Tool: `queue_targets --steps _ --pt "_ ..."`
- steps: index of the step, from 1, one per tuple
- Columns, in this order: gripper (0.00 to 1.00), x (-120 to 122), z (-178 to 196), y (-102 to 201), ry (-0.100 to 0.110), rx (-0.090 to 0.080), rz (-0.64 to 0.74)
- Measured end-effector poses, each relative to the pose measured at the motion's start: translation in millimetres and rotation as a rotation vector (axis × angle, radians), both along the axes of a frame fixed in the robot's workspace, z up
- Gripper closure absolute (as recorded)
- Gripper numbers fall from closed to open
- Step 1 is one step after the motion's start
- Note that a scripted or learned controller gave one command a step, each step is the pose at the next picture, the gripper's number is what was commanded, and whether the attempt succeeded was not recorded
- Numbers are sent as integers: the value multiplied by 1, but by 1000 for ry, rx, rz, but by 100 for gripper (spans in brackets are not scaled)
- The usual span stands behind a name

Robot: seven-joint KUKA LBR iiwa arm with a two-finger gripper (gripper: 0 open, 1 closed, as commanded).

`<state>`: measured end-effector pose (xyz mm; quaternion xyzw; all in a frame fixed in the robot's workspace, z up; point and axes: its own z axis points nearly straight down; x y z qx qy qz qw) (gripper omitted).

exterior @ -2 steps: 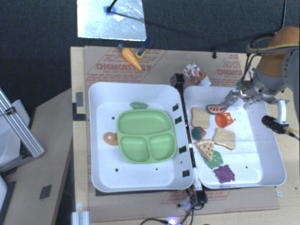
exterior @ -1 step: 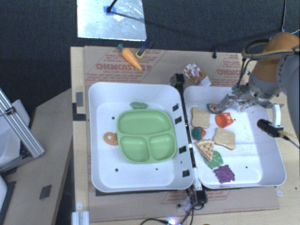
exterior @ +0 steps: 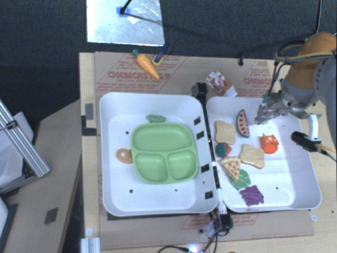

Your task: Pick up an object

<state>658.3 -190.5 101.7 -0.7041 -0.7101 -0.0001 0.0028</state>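
Camera view | gripper [exterior: 265,114] above right bin [exterior: 308,191], beside melon [exterior: 241,123] | grip state: cannot tell | likely lining up a pick.

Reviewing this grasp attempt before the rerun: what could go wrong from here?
1. The gripper sits near the right bin's far wall, above bare floor between the watermelon slice and the tomato; a straight descent likely closes on nothing.
2. The bread slice, the second bread slice and the pizza slice lie flat, so fingers may slide over them.
3. The pizza slice overlaps the lettuce leaf; a grasp there could drag both.
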Motion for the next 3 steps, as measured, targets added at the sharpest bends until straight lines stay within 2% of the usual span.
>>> queue_targets --steps 1,2,3 --pt "100 -2 45 5 -10 -6 -3" --pt "100 0 99 15 -10 -5 -2" --pt "100 1 125 15 -9 -5 -2"
